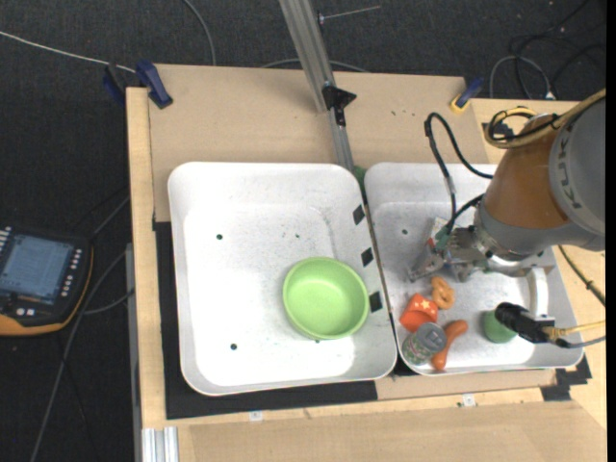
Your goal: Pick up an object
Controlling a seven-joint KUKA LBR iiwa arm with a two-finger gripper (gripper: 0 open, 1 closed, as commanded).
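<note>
My gripper (426, 264) hangs low over the middle of the right bin (404, 200), reaching in from the right. Just below its tip lie a small orange ring-shaped piece (442, 294) and a red-orange block (419, 310). Nearer the front edge sit a grey round object (424, 340) and an orange carrot-like stick (449, 343). A green item (496, 328) rests at the front right of that bin. Nothing shows between the gripper's fingers.
The left bin (221, 210) holds a light green bowl (325, 297) at its front right corner. A metal pole (313, 51) slants up from between the bins. Cables run over the back of the bench.
</note>
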